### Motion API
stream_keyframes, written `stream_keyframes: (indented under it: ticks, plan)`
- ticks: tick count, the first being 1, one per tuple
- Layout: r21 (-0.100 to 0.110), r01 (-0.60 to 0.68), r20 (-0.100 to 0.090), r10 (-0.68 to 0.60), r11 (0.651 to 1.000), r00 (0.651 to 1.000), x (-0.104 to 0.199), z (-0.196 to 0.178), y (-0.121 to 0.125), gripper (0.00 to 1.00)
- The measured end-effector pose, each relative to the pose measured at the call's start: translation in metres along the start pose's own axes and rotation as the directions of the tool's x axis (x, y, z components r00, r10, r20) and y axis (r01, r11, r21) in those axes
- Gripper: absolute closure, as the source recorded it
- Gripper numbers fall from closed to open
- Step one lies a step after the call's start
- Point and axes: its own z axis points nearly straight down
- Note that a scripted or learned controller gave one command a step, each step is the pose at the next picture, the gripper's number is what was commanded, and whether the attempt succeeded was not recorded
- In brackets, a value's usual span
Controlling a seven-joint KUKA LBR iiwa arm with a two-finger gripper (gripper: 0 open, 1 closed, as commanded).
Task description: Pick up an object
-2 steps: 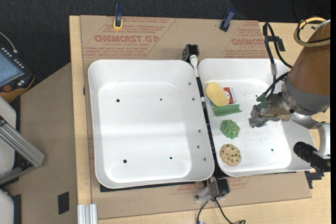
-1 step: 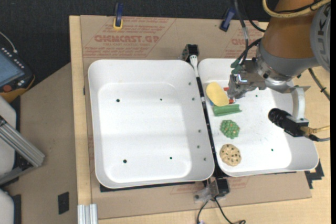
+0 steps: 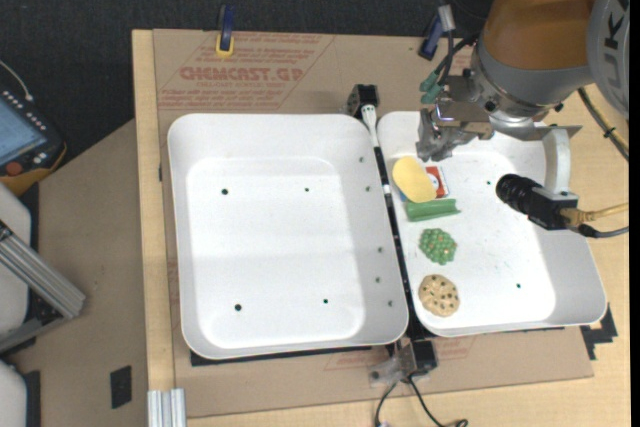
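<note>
Camera view: the gripper [image 3: 437, 143] hangs low over the right bin [image 3: 520, 250], at about 1 o'clock from a yellow oval piece [image 3: 411, 177] and close above it. Whether it is open or closed I cannot tell, and nothing is seen held in it.

The yellow piece lies toward 10 o'clock of that bin's middle, overlapping a red piece [image 3: 437, 181], with a green bar [image 3: 432, 209] just beside it at 6 o'clock. It looks like light, smooth toy food, probably stiff and a little slippery. A hold across its narrow width seems safest. Its long axis appears to run roughly from 11 to 5 o'clock, and neither end is marked out as a front.
</note>
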Motion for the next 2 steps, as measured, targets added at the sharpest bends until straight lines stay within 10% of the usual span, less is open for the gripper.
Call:
stream_keyframes:
  ticks: [1,2]
  plan:
    - [0.013,-0.006,-0.001,0.006,1.000,1.000,0.001,0.027,-0.070,1.00]
    - [0.001,-0.001,0.000,0.001,1.000,1.000,0.036,0.022,-0.015,1.00]
